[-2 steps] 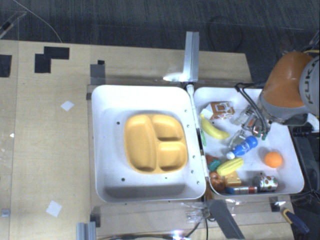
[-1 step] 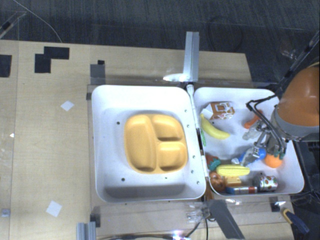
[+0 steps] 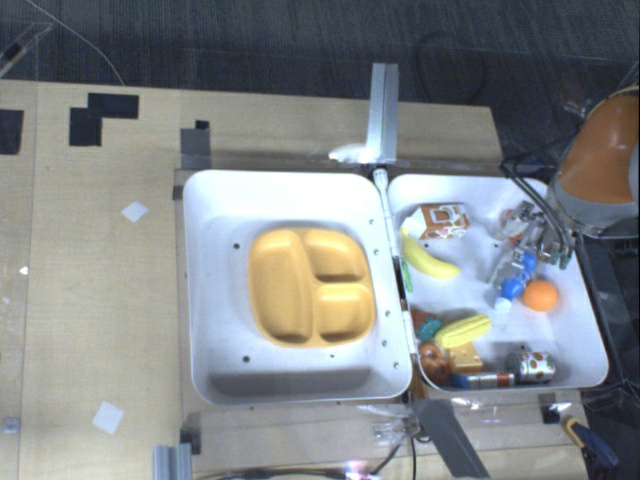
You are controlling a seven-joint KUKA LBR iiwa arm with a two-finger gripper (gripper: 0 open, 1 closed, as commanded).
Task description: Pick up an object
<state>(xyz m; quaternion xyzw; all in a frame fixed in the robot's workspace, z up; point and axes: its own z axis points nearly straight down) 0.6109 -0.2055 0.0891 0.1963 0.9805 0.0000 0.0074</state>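
My gripper (image 3: 532, 234) hangs over the upper right part of the right bin (image 3: 596, 368), below the arm's orange band (image 3: 604, 156). Just under it lies a small clear bottle with a blue end (image 3: 510, 280), and I cannot tell whether they touch. An orange ball (image 3: 541, 296) rests right of the bottle. A banana (image 3: 428, 258) lies by the bin's left wall, with a brown and white packet (image 3: 443, 221) above it. A yellow corn cob (image 3: 462, 330), a reddish-brown item (image 3: 432, 356) and a metal can (image 3: 534, 365) sit along the near side.
The left bin (image 3: 215, 268) holds a yellow tray with three compartments (image 3: 308, 285). A metal post (image 3: 383, 118) stands behind the divide between the bins. Cables trail at the right of the bench (image 3: 520, 158). Wooden bench top surrounds both bins.
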